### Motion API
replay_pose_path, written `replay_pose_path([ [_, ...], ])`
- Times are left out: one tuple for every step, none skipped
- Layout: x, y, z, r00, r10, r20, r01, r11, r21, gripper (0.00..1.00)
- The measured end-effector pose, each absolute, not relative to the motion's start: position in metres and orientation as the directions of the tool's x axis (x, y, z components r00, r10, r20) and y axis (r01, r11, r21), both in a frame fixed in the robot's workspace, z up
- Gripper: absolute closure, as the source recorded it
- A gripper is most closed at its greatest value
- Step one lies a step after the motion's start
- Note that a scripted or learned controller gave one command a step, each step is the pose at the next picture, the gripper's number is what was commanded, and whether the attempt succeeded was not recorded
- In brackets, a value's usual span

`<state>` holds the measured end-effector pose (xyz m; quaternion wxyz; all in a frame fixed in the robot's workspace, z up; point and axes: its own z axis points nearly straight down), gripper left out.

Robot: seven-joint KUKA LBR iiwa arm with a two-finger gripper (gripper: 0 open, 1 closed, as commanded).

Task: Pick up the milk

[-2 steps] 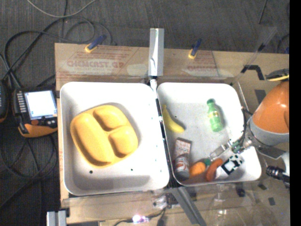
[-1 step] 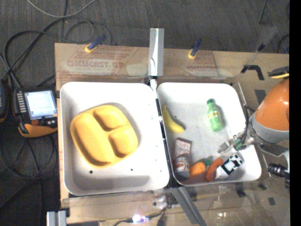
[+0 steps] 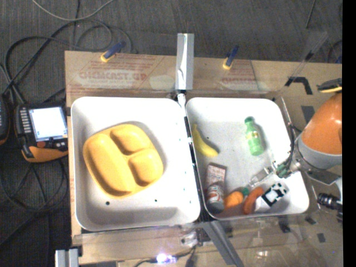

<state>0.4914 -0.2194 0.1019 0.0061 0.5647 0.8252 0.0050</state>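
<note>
Camera view: the gripper [image 3: 271,174] is being held low over the right part of the right bin [image 3: 233,107], at the end of the grey arm [image 3: 317,156] with its orange band. Whether it is open or closed cannot be told, as that area is being blurred by glare. Nothing is being seen held in it. A black-and-white patterned piece [image 3: 276,194] is being seen just below it; whether it belongs to the gripper cannot be told.

The right bin, shallow, white and smooth, is being occupied by several items. The milk carton [image 3: 216,174], small, boxy and reddish-brown with a pale face, is being seen lying in the bin's lower left part, well apart from the gripper. A can [image 3: 214,194] is lying just below it. Two orange, carrot-like pieces [image 3: 245,198] are being seen beside the can. A curved yellow banana [image 3: 202,144] is lying above the carton, and a green plastic bottle [image 3: 254,137] is lying in the upper right part.

The left bin [image 3: 78,149] is being occupied by a glossy yellow divided plate [image 3: 123,159] with three compartments.
</note>
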Motion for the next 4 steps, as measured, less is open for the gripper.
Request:
replay_pose_path([
  [0.484,-0.222,0.116,-0.380,0.925,0.001,0.925,0.380,0.000,0.00],
  [0.484,-0.223,0.136,-0.425,0.905,0.001,0.905,0.425,0.001,0.00],
  [0.507,-0.219,0.149,-0.420,0.908,0.001,0.908,0.420,-0.001,0.00],
  [0.492,-0.205,0.091,-0.244,0.970,-0.007,0.970,0.244,0.009,0.00],
])
